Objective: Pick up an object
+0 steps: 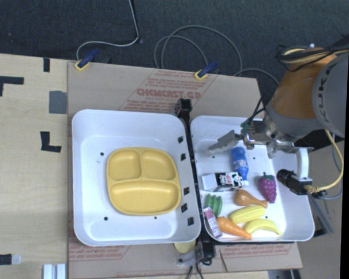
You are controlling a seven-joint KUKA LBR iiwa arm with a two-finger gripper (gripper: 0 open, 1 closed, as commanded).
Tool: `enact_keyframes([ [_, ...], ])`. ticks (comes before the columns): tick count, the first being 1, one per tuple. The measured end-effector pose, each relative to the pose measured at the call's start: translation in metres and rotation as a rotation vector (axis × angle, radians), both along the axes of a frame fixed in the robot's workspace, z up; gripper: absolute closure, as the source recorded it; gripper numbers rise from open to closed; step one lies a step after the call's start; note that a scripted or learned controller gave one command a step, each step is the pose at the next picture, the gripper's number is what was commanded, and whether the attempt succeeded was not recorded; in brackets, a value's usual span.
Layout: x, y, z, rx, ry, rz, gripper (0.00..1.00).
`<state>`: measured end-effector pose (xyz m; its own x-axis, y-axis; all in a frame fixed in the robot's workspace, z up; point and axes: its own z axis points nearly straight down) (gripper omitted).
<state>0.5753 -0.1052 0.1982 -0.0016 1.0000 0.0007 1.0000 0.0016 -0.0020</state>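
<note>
Here the blue bottle (239,160) lies seemingly just below the pincer (248,140).

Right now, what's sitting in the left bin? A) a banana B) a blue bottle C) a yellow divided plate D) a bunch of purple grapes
C: the yellow divided plate lies in the left bin, while the blue bottle, grapes and banana all lie in the right bin.

bare floor of right bin (212,132) behind crowded toys (243,211)
</note>
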Motion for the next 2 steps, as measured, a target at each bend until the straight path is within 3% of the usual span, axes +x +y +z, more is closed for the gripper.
enact_keyframes([
  [1,0.01,-0.039,-0.108,-0.001,0.003,-0.002,0.0],
  [2,0.063,-0.012,-0.113,-0.018,-0.002,0.001,0.0],
])
